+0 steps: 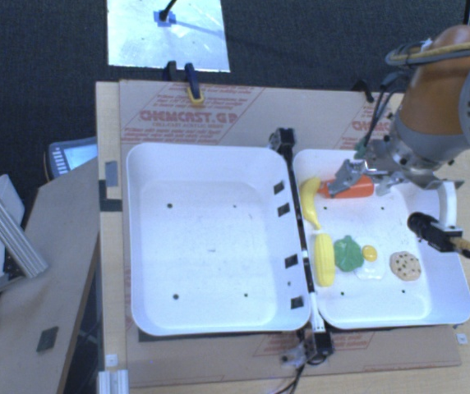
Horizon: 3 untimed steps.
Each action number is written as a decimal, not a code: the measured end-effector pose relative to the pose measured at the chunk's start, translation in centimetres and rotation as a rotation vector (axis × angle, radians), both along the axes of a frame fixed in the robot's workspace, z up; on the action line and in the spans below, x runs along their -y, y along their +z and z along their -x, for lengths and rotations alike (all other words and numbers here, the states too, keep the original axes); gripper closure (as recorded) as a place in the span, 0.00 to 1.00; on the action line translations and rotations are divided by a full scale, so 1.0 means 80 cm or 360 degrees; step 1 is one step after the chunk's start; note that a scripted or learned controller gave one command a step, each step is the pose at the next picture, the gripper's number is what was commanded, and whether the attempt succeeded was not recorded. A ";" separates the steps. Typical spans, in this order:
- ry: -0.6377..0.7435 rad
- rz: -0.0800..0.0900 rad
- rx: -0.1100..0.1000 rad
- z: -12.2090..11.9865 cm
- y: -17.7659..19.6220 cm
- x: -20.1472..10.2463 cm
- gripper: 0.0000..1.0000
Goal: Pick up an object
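The right bin (pixel 444 302) holds several toy foods. An orange carrot (pixel 352 190) lies near its back wall, with a yellow banana (pixel 310 201) just to its left. Further forward lie a yellow corn cob (pixel 324 258), a green leafy piece (pixel 348 253), a fried egg (pixel 369 257) and a cookie (pixel 405 265). My gripper (pixel 357 172) hangs right over the carrot's top edge and hides part of it. Nothing shows as lifted off the bin floor.
The left bin (pixel 210 236) sits beside the right one, with a black divider strip (pixel 294 228) between them. A black fitting with a white bracket (pixel 432 228) juts over the right bin's right side. The grey arm (pixel 444 97) comes in from the upper right.
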<state>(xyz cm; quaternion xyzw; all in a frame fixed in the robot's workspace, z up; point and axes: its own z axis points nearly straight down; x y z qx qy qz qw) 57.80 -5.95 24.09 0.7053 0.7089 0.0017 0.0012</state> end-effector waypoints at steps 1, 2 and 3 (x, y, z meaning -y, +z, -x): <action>-0.0002 0.0002 -0.0006 0.024 0.001 -0.012 0.00; -0.0014 0.0001 -0.0015 0.086 -0.065 0.022 0.00; 0.0003 0.0000 -0.0004 0.066 -0.071 -0.030 0.00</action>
